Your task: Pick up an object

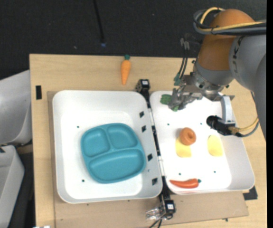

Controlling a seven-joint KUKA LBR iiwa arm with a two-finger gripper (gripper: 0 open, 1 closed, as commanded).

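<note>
My gripper [181, 98] hangs low over the back left corner of the right bin [238, 175]. A small green object [166, 99] lies right at the gripper's tip, partly hidden by it. Whether it is held cannot be made out. Toward the front of the same bin sit an orange round piece [188, 136], a yellow piece [183, 150] just in front of it, and another yellow piece [215, 145] to the right. A red chili pepper [184, 183] lies along the front wall.
A blue divided plate [112, 152] lies in the left bin [62, 127]. A toy carrot [125, 69] rests on the bench behind the bins. A black cable part [220, 124] on the arm hangs over the right bin's right side.
</note>
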